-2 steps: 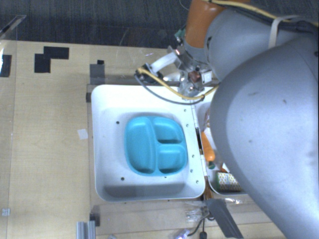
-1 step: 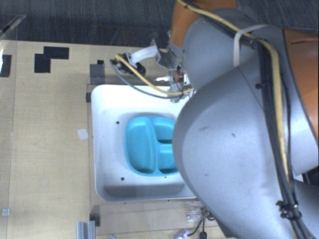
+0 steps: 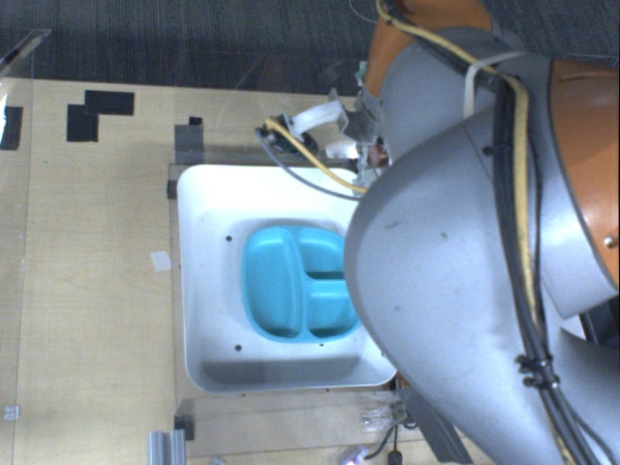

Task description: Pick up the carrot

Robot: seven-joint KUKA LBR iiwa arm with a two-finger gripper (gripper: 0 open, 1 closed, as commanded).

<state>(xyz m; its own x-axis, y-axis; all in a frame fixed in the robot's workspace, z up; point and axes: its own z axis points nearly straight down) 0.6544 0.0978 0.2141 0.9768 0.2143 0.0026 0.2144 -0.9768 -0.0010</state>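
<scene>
Arm (image 3: 465,260): grey rounded casing with orange sections.
Black cable bundle (image 3: 523,289) runs along the casing; a yellow cable (image 3: 320,163) loops near the white wrist fitting (image 3: 318,119).

Blue divided tray (image 3: 291,284) in white bin (image 3: 208,260)

No readable text, label or number, seemingly, anywhere.

Shallow white plastic bin (image 3: 208,260) sits on pale wooden desk (image 3: 87,289). Blue divided plastic tray (image 3: 286,284) lies in bin, right of centre. Grey robot arm (image 3: 465,260) overhangs bin's right side, covering tray's right edge.
</scene>
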